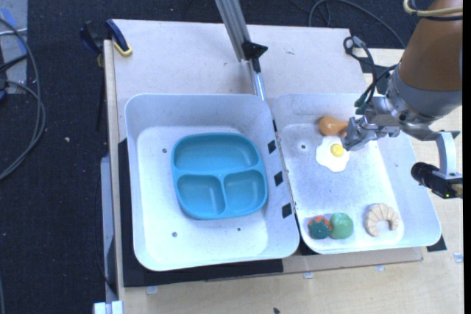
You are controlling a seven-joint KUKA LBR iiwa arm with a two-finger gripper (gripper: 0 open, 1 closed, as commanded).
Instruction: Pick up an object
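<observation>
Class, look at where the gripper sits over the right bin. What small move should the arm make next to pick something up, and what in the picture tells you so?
Probably a short descent onto the fried egg. The gripper hangs at the egg's upper right edge, between it and the orange piece, and nothing shows in its grasp. The croissant and the vegetables lie farther off, at the near end of the right bin.

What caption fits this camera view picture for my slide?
End effector low in the right bin by a toy fried egg; blue divided plate in the left bin.
</observation>
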